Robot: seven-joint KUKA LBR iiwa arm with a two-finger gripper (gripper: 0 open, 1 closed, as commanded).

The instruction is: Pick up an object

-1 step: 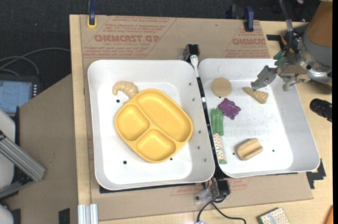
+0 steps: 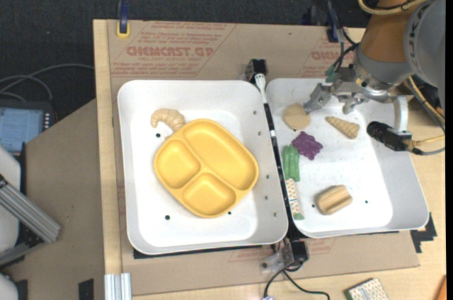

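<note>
Camera view, looking down on the table (image 2: 177, 54). Two shallow white bins are sitting side by side on it.

The left bin (image 2: 136, 171) is holding a yellow divided plate (image 2: 205, 167), which is lying flat near the bin's middle with its three compartments facing up. A pale croissant (image 2: 166, 119) is lying just beside the plate's far left edge, and whether the two touch cannot be told.

The right bin (image 2: 386, 185) is holding the loose things open to picking:
- A tan disc (image 2: 297, 117) is lying in the far left part.
- A cone (image 2: 343, 127) is lying on its side to the right of the disc and apart from it.
- A purple grape bunch (image 2: 307, 145) is sitting nearer than the disc.
- A green pod (image 2: 291, 163) is lying just beside the grape bunch, on its near left, along the bin's left wall.
- A striped stick (image 2: 291, 197) is lying along the same wall, nearer than the pod.
- A bread roll (image 2: 333, 199) is lying in the near part, well apart from the cone.

The arm (image 2: 396, 30) is reaching in from the right over the far end of the right bin. The claw (image 2: 332, 102) is hanging released above the bin floor, with its two fingers (image 2: 315, 100) spread and nothing between them. It is standing between the disc and the cone, a little farther back than both, and touching neither.
</note>
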